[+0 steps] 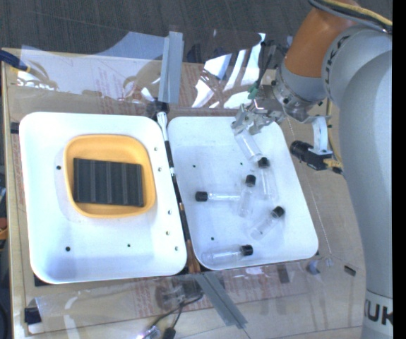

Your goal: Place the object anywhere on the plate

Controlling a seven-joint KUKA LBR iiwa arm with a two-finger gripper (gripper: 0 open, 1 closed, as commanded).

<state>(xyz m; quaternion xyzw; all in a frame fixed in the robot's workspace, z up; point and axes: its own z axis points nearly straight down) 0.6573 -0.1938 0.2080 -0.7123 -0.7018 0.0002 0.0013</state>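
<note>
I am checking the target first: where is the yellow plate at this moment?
The yellow plate lies in the left bin of the camera view, holding a dark ridged insert; the clear vials lie in the right bin.

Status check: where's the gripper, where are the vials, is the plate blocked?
Gripper at right bin's far edge, over one vial. Other vials loose in that bin. Yellow plate in left bin, dark ribbed insert on it.

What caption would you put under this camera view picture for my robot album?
The robot's hand hovers over clear vials in the right bin; a yellow plate waits in the left bin.
</note>
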